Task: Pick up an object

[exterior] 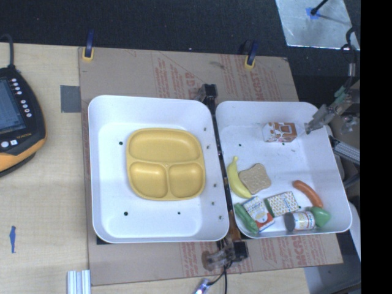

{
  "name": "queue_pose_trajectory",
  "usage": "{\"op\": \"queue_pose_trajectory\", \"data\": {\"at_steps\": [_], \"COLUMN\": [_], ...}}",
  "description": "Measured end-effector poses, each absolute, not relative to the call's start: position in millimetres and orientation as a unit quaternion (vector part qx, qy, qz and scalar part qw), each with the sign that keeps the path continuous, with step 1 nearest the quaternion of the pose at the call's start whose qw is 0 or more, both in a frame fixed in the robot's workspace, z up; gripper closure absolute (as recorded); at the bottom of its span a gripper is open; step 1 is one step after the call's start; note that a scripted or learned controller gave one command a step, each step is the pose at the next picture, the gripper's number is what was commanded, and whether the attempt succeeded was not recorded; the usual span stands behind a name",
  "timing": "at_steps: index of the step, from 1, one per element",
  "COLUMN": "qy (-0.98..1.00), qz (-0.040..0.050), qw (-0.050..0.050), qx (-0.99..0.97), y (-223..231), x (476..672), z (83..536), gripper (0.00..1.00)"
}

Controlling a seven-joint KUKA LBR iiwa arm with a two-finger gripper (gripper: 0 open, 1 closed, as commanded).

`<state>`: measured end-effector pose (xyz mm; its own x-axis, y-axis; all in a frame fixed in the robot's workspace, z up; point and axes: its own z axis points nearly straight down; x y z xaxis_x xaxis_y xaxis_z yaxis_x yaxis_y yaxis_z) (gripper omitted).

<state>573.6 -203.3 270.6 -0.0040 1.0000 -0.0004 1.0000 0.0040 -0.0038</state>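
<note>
Yellow tray (pixel 165 164), three compartments, centred in left bin (pixel 104 219). Cardboard sheet (pixel 184 72) under both bins, held at far edge by two blue clamps (pixel 89 46), one left, one right. Teach pendant (pixel 15 124), black with orange trim, on bench (pixel 37 225) at left edge. Grey tape patch (pixel 70 98) between pendant and left bin. Small blue mark (pixel 13 237) on bench lower left. Black floor beyond bench, pale sheet (pixel 312 14) lying on it top right.
</note>
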Motion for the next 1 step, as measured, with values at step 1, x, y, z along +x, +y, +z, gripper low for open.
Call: {"op": "queue_pose_trajectory", "data": {"at_steps": [1], "qy": [-0.709], "qz": [0.0025], "qw": [0.003], "qx": [-0.705], "y": [-207.8], "x": [636.9], "z": [129.7], "gripper": [0.0]}}
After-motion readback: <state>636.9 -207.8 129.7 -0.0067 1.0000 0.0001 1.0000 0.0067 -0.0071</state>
